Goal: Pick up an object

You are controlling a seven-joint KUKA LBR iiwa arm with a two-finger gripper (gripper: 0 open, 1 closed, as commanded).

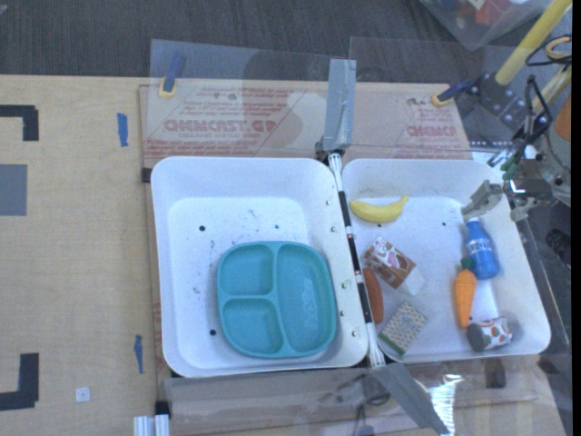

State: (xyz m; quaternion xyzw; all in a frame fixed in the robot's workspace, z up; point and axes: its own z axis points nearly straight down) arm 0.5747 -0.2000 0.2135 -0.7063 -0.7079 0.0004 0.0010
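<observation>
Lengthwise, carrot point(464, 297) tip-down toward bench front.

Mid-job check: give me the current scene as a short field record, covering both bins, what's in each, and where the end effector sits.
left bin: holds a teal divided plate
right bin: holds several small items
near far wall: banana
middle: brown carton, patterned packet
by the divider: hot dog
right side: blue bottle, carrot, spotted toy
end effector: over right bin's far right corner, above the bottle; nothing seen between its fingers
</observation>
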